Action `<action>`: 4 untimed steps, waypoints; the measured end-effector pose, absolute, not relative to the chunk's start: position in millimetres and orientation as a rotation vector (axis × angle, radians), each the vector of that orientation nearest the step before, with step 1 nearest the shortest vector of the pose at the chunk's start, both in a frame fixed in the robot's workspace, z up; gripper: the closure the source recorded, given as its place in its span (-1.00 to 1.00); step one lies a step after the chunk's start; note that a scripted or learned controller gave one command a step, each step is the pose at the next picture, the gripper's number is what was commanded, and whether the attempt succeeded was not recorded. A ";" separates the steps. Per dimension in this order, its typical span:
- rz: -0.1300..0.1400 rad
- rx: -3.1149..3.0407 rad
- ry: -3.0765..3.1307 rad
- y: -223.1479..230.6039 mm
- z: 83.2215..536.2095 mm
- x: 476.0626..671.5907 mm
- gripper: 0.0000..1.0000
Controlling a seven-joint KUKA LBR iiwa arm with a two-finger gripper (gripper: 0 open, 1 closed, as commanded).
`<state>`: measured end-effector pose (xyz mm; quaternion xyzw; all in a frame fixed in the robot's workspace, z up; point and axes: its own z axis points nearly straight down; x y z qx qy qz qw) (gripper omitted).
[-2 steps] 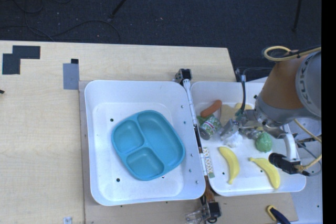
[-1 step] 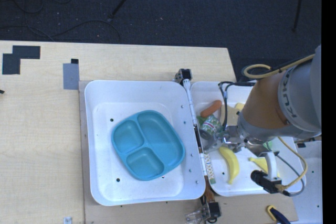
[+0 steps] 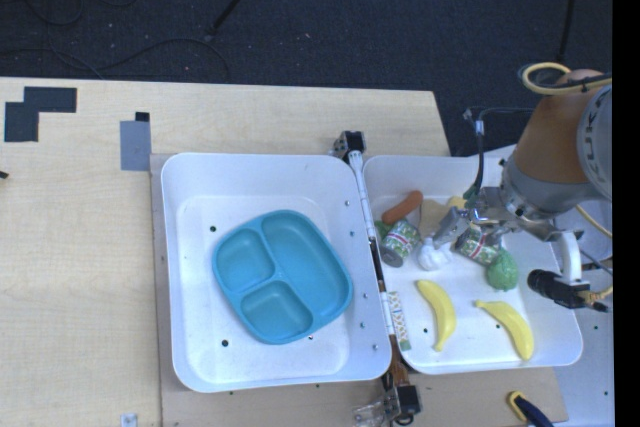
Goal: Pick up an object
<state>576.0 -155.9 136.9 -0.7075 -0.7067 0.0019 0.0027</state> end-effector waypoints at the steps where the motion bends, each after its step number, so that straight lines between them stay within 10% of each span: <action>1: -0.001 -2.222 -2.224 -169.3 96.6 617.1 -1.00; 3: -0.010 -2.228 -2.224 -162.3 90.3 508.9 -1.00; 4: 0.006 -2.215 -2.219 -128.3 127.0 555.5 -1.00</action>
